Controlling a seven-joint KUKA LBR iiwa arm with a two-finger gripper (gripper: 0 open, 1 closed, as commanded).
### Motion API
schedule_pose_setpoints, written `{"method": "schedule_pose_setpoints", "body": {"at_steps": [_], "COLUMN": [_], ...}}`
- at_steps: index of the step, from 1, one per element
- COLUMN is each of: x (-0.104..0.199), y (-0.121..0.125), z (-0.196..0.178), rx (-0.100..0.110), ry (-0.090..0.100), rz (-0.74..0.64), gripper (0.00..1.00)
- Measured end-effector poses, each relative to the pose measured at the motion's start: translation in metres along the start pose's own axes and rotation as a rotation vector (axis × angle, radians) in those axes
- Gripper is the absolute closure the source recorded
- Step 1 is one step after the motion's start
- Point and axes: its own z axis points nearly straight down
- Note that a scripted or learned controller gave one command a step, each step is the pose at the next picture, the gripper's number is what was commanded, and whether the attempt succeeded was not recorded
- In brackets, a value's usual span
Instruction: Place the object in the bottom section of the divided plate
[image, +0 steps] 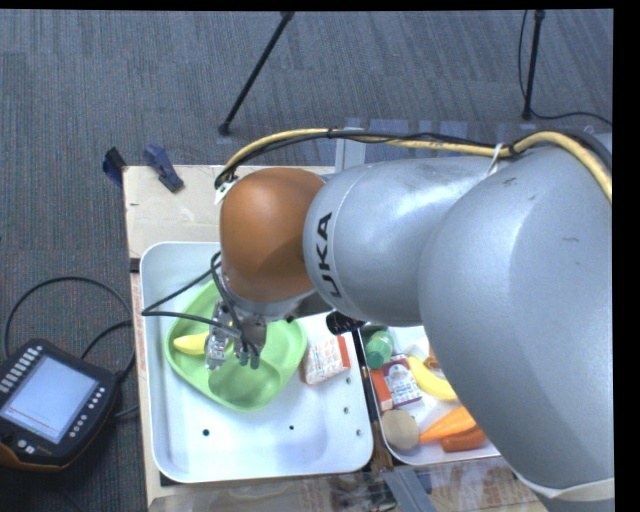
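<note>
Pincer (232, 350) hovering low over the green plate (285, 365) in the left bin (250, 440)

The arm (420, 270) reaches down over the plate, probably to set something into the plate section nearest the camera, since the pincer hangs right above the plate's middle; whether it is wide, narrow or carrying anything I cannot tell, as the wrist hides the tips. One yellow piece (188, 344), likely the object to be placed, lies on the plate's left part, just left of the pincer, so by my reckoning it is not yet in the bottom section. One small carton (326, 360) leans just right of the plate. Further right of the plate, the second bin holds one green item (378, 349), one packet (402, 383), one banana (435, 382), one carrot (452, 425) and one brownish ball (401, 430). Two bins stand on the table (170, 215).
</note>
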Motion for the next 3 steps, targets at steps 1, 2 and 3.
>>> {"method": "schedule_pose_setpoints", "body": {"at_steps": [1, 2, 3], "x": [-0.001, -0.033, -0.016], "y": [-0.001, 0.03, 0.027], "z": [-0.01, 0.039, 0.039], "rx": [-0.002, -0.001, -0.002], "ry": [0.0, -0.005, -0.007], "rz": [0.007, -0.263, -0.46], "gripper": [1.0, 1.0, 1.0]}}
